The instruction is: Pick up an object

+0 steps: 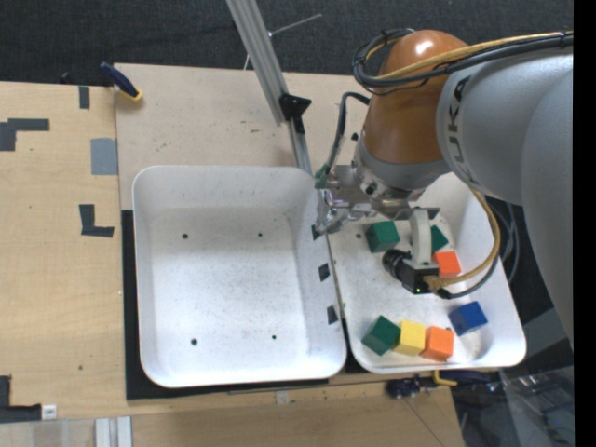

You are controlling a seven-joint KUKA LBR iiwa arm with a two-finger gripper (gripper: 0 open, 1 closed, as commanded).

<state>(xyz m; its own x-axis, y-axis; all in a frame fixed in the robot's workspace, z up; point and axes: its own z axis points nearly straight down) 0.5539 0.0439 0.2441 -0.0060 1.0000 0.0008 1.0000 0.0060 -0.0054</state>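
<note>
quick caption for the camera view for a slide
Grey arm reaches into the right bin above scattered coloured blocks: green, yellow, orange, blue.

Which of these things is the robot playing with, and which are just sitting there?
For the job:
gripper
blocks in the right bin: green, yellow, orange, blue, another green, another orange

Just lying about:
left bin
blue and yellow clamp
grey tape
</note>
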